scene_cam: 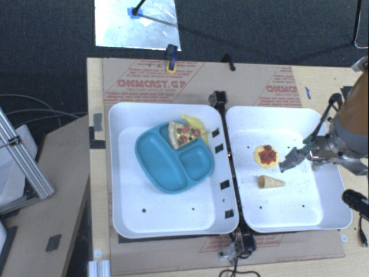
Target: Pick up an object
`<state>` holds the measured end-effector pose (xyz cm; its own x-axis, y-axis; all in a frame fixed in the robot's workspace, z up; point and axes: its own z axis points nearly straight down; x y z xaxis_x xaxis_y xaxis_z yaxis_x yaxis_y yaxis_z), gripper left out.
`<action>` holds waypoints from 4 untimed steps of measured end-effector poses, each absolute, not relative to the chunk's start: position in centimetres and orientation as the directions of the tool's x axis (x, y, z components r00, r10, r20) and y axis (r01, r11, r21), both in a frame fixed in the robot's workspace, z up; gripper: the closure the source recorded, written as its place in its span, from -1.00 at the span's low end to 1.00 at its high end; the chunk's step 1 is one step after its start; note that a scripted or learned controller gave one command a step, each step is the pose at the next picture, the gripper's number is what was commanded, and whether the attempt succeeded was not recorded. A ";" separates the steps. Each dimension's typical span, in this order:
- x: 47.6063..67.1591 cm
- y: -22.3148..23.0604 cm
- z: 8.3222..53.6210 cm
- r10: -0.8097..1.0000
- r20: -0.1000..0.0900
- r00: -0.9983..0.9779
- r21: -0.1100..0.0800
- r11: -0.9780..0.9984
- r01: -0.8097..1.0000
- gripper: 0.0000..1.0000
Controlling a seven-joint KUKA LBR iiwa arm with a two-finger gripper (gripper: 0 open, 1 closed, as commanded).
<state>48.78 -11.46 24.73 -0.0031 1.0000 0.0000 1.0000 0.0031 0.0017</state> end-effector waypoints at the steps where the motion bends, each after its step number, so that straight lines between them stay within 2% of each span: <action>1: 56.0 -8.8 23.1 1.000 0.000 -0.009 0.006 0.009 1.000 -1.00; 2: 55.8 -9.0 24.2 1.000 0.000 -0.004 0.006 0.004 1.000 1.00; 3: 55.0 6.0 26.7 1.000 0.005 -0.018 0.004 0.018 1.000 1.00; 4: 53.2 14.3 27.2 1.000 0.003 -0.012 0.002 0.012 1.000 1.00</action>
